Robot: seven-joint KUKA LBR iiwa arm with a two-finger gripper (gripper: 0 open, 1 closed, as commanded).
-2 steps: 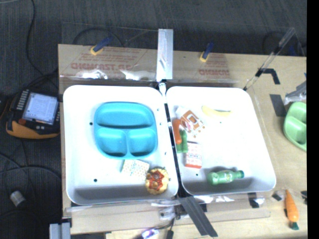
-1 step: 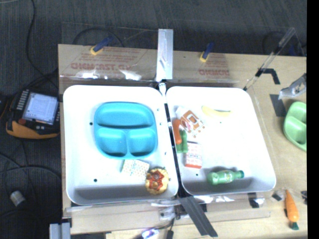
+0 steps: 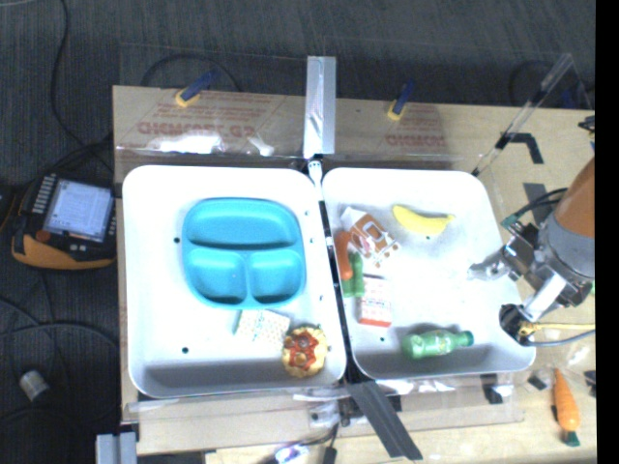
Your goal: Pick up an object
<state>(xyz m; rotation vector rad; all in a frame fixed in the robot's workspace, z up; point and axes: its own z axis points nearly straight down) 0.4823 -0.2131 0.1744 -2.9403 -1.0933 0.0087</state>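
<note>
The claw [image 3: 511, 288] sits at the right edge of the frame, over the right rim of the right white bin [image 3: 484, 193]; I cannot tell its state. Nearest it, at the bin's lower middle, lies a small green plastic bottle [image 3: 437, 342] on its side. It looks light, stiff and smooth, likely to roll or slip, so taking it across the middle of its body seems best. A yellow toy banana [image 3: 423, 221] rests in the upper part of that bin, well apart.
</note>
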